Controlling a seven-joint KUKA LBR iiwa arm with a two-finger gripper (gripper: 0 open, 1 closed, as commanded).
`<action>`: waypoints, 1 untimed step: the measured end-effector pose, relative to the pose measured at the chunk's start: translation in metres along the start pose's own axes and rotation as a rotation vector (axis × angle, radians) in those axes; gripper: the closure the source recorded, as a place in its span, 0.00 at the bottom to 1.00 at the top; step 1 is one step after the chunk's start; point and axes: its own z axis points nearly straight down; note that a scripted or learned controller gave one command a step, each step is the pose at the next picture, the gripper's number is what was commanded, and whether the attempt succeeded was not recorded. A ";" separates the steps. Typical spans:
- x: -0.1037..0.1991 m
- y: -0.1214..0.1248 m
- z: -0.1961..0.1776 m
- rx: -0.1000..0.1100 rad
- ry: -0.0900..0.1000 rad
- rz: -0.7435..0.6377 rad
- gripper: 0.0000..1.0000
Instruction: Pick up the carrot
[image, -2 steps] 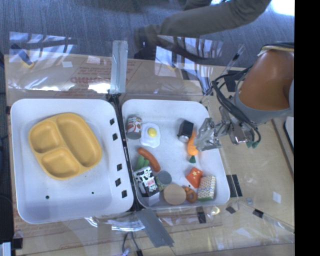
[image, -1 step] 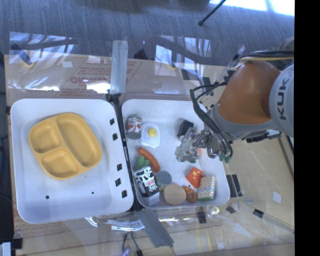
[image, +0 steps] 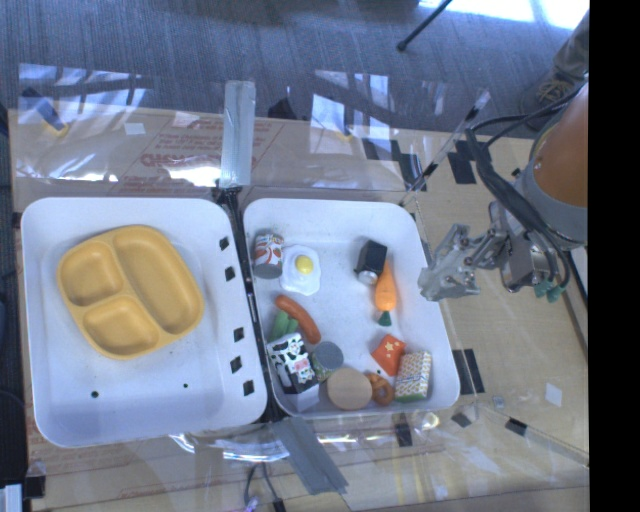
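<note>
The left bin (image: 40, 330) holds a yellow three-part tray (image: 130, 290) toward its 10 o'clock. In the right bin (image: 335, 208), a can (image: 266, 254) and fried egg (image: 302, 270) sit at 10 o'clock, a black block (image: 370, 258) at 1 o'clock and a sausage (image: 298, 316) near centre. At 6 o'clock crowd a cow-print carton (image: 290, 362), grey disc (image: 326, 355), tan ball (image: 349, 389), pretzel (image: 380, 388), red carton (image: 387, 353) and wafer (image: 414, 374).

robot lab: taped plastic-covered bench (image: 500, 400), two white bins (image: 40, 330), toy food, grey carpet (image: 200, 40).
</note>
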 end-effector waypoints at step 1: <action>0.013 0.075 0.064 -0.004 0.020 0.064 1.00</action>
